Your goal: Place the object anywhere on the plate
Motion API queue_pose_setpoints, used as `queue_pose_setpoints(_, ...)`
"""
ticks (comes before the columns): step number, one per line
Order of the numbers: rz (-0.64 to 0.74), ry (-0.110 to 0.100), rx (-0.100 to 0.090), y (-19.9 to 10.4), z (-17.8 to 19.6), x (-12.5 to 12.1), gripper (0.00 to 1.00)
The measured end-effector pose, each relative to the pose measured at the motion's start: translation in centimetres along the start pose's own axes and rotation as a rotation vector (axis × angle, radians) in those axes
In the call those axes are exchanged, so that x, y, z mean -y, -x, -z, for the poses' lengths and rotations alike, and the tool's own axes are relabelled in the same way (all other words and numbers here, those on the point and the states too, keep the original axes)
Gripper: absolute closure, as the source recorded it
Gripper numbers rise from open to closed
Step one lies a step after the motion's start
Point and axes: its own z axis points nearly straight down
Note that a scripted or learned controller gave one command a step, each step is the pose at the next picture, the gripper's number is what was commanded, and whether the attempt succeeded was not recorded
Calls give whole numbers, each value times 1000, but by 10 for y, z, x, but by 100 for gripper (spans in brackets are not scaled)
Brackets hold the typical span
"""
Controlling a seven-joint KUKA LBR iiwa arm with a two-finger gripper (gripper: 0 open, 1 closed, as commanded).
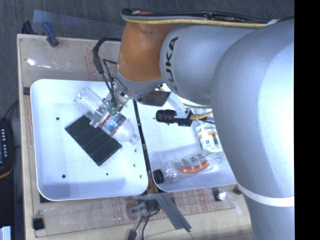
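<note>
Right now, parked with the tool (111,109) directly over the bottle (85,100), at about the middle of its length, in the left bin (35,134). Cannot tell how wide the tool stands, nor whether anything is gripped: too much overlap with the clear plastic from this slanted view.

Lying on its side, long axis running diagonally from upper left down to lower right, neck end seemingly toward the divider between the bins. Just beside the dark flat plate (94,140), along that plate's upper-right edge, touching it or very nearly so. From the tool, then, down and to the left for the plate: probably a short carry, crossways to the bottle's length.

Likely worth watching for a roll, given a round, slick body on its side.

As for writing: "UKA" readable in dark letters on the grey arm (240,84), just past the orange band. Red and blue label (115,125) wrapped round the bottle, wording too small to read. Over in the right bin (190,184), a white-labelled bottle (209,137) with print that cannot be made out.
</note>
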Motion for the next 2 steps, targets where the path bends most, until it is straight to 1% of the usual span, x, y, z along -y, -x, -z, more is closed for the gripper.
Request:
queue_pose_setpoints(1, 3, -1, 0, 1, 10, 0, 100)
queue_pose_setpoints(2, 65, 0, 0, -5, -19, -7, 100)
